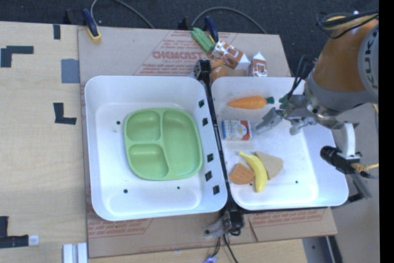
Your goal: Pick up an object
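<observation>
Nearest us in the right bin (326, 191) lies a banana (255, 170). Beyond it we see the hand (280, 121), fingers spread and gripping nothing, hovering just right of the small carton (236, 129); farther still, the carrot (247, 102).

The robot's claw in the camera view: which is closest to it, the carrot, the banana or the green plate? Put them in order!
Measured from the gripper, over the right bin:
1. Carrot: nearest, just up and left of it, at the far end of the right bin.
2. Banana: farther, below it near that bin's front edge.
3. Green plate: farthest, away in the left bin.
</observation>
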Robot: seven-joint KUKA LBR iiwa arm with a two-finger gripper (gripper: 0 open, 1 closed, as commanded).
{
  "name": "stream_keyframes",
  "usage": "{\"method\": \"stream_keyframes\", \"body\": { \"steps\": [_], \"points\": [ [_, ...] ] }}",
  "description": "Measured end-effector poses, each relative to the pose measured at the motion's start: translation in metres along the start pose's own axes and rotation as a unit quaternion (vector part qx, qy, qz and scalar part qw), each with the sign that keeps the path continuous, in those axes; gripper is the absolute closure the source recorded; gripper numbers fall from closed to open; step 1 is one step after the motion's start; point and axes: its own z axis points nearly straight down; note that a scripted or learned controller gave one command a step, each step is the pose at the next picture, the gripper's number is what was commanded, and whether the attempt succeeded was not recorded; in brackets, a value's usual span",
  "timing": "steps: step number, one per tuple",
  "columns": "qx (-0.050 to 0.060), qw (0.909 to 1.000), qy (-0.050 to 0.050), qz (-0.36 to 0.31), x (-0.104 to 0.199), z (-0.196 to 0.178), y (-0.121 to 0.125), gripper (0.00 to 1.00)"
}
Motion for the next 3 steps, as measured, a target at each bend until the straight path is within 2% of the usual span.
{"method": "stream_keyframes", "body": {
  "steps": [1,3],
  "points": [
    [-0.006,1.0,-0.001,0.0,0.022,0.102,-0.034,0.0],
    [-0.002,1.0,-0.001,0.0,0.032,0.113,0.057,0.0]
  ]
}}
